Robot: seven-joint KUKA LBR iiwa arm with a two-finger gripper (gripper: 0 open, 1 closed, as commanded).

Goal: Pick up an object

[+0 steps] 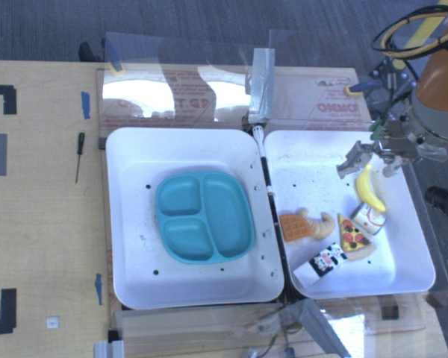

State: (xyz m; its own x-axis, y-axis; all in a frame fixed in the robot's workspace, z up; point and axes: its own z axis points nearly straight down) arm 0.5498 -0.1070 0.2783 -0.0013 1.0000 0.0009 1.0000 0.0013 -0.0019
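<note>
On the wooden table (37,222), the left white bin (127,162) holds a teal divided plate (205,216) lying flat near its middle. The right white bin (411,263) holds a cluster of toys toward its near right part: a brown waffle-like piece (305,226), a black-and-white block (327,260), a pizza slice (353,237) and a yellow banana (369,189). The gripper (372,162) hovers just above the banana's upper end, fingers spread, nothing between them.
</note>
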